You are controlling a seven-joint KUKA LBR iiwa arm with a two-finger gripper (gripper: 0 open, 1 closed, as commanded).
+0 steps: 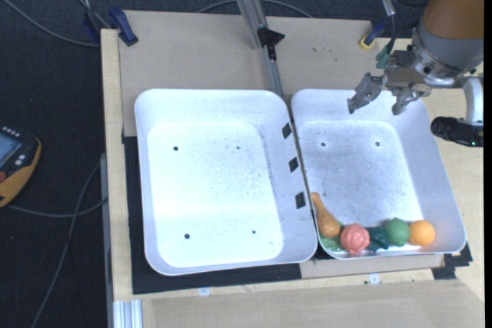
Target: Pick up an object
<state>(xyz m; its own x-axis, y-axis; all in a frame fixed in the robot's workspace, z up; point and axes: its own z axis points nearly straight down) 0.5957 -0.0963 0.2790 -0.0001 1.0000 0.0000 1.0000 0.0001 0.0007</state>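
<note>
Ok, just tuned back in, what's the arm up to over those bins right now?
The gripper hangs open over the far edge of the right bin, with nothing between its fingers. The objects lie bunched along that bin's near edge: an orange carrot-like piece, a pink ball, a green ball and an orange ball. Nothing has been picked up yet.

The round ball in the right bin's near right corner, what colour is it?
Orange, in the camera view.

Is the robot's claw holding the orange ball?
No, the gripper hangs open over the bin's far edge, while the orange ball lies at the near edge.
</note>
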